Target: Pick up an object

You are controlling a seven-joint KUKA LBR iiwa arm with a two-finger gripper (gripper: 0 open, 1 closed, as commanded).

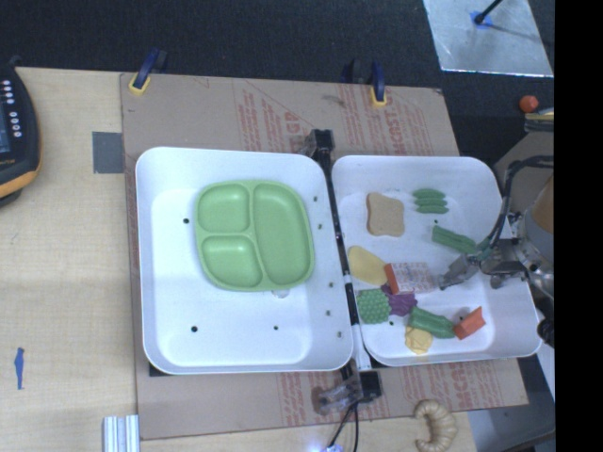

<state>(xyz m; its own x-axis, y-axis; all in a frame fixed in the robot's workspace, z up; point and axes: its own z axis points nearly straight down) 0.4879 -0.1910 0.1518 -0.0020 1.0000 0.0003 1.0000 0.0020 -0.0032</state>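
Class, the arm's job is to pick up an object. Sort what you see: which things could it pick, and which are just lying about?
Belongs to the job:
gripper
right bin
bread slice
green pea pod
yellow piece
orange piece

Just lying about:
green divided plate in the left bin
blue clamps
handheld controller

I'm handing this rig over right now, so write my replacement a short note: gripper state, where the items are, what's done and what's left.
Gripper: low over the right bin, near its right side; nothing seen between its fingers.
Items, all in the right bin: bread slice, green pods, yellow piece, purple piece, orange piece.
Left bin: green divided plate.
Done: no pick yet.
Left: grasp and lift one object.
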